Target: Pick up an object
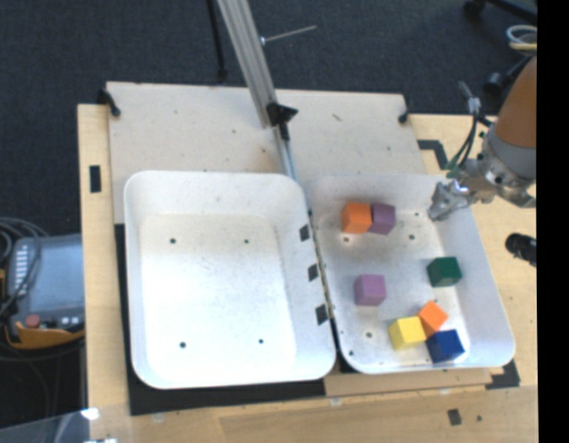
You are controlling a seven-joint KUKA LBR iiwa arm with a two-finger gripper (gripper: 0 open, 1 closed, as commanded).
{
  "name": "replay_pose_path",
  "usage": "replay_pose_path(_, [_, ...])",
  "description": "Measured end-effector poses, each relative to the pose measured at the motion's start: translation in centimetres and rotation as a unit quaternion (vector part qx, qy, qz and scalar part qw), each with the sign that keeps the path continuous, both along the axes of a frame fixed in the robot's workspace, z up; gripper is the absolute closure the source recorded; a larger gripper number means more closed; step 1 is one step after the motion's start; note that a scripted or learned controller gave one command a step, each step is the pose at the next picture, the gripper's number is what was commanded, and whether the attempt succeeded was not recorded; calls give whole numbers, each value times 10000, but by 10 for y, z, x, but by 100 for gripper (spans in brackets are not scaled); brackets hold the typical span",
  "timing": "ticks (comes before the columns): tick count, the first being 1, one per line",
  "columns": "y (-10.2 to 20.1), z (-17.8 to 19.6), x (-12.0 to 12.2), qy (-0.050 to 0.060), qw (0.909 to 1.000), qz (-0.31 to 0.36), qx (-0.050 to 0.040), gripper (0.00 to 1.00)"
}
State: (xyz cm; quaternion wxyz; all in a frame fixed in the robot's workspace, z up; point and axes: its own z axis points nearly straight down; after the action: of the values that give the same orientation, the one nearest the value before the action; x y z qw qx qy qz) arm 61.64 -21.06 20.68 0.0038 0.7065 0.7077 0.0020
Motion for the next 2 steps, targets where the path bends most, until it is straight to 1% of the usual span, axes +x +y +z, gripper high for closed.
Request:
replay_pose_path(1, [-1,14,1,22,10000,12,10,100])
replay_pose_path(2, [60,25,-1,33,10000,32,21,100])
